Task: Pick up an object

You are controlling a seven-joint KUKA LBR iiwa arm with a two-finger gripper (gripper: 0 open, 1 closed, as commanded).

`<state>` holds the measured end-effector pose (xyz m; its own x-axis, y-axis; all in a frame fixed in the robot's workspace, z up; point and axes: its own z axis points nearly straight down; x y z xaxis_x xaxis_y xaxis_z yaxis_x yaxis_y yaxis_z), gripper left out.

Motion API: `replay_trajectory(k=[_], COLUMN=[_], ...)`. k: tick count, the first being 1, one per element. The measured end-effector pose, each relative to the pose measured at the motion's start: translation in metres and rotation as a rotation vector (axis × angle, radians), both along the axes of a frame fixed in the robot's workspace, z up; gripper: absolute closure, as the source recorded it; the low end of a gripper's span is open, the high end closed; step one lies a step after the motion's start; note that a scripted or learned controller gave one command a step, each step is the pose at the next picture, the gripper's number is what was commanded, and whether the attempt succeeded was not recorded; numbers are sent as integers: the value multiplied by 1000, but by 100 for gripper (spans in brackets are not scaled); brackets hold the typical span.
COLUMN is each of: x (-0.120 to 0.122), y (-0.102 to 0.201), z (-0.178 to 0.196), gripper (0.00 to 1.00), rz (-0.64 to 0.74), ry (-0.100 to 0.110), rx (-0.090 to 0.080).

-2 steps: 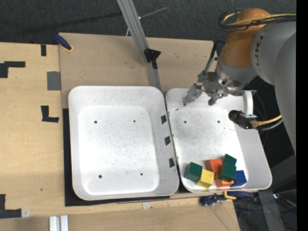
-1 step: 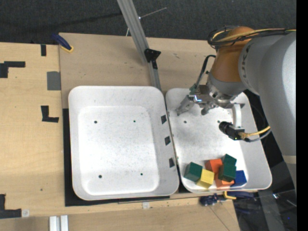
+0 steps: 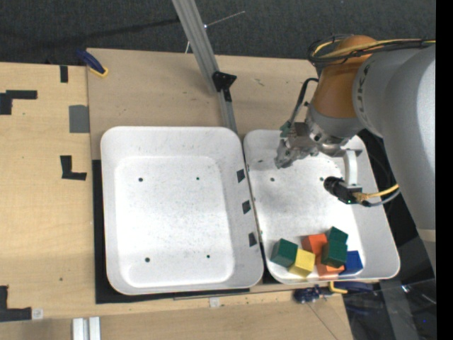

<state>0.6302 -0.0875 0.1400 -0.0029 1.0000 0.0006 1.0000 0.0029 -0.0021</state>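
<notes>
The arm (image 3: pixel 368 83) reaches in from the right, and its end effector (image 3: pixel 284 156) sits over the far part of the right bin (image 3: pixel 283 197), near that bin's left wall. Whether the end effector is released or clenched cannot be told from this angle; nothing is visible in it.

The task's things are a cluster of small blocks lying in the near corner of the right bin, well apart from the end effector. A green block (image 3: pixel 285 251) is at the cluster's left, with a yellow block (image 3: pixel 304 261) touching it on the near side. An orange block (image 3: pixel 316 244) lies behind the yellow one. A dark green block (image 3: pixel 337 245) stands at the right of the cluster, its long axis running roughly away from the camera, tilted slightly. A blue block (image 3: pixel 352 261) lies just beside it on the near right. The other blocks look close to cubic, so no long axis can be made out.

The left bin (image 3: pixel 170 204) lies beside the right one on the counter (image 3: pixel 42 211), their rims touching.
</notes>
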Motion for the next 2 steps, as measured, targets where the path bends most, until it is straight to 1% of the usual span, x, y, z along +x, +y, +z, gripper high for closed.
replay_trajectory(k=[1, 2], x=[2, 3], y=[-3, -2], z=[63, 116], gripper=[100, 100], rz=[-2, -1], ry=[-7, -7], rx=[-1, 0])
